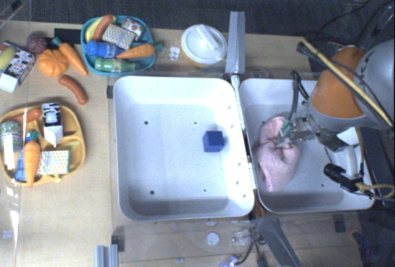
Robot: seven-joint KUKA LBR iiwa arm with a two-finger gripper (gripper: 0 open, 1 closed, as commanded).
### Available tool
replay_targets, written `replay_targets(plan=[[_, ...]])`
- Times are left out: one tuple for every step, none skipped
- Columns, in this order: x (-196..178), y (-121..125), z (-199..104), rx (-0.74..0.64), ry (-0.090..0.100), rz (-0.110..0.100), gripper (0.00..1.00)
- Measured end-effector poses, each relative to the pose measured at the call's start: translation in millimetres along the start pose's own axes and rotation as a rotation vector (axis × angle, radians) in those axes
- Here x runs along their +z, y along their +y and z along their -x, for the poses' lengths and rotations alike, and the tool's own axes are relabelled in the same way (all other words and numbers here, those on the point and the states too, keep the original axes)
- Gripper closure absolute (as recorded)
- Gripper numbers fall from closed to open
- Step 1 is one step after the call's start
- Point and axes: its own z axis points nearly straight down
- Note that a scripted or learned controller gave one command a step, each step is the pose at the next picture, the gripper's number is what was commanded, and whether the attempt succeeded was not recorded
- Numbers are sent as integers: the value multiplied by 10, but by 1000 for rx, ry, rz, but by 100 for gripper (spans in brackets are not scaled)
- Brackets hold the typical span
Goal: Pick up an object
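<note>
Pink cloth (274,155) in right bin (308,201) — gripper (287,134) upon it, grip unclear — blue cube (213,140) apart.

Cube (213,140) in left bin (142,198), cloth (276,158) in right bin (308,201), bowl (204,45) behind bins

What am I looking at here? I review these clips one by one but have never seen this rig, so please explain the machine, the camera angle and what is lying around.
One camera looks down at a slant on a bench with two shallow white bins. The grey arm with an orange band reaches in from the right; its gripper is down in the right bin, touching a pink cloth. Whether it actually grips the cloth cannot be seen. The left bin holds a small blue cube. Left of the bins lie toy foods: a blue basket, a yellow tray, a toy pumpkin. A white lidded container stands behind.
</note>
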Motion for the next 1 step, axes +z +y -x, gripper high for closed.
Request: replay_targets(plan=[[-1445, 719, -148, -81, 7, -16, 100]])
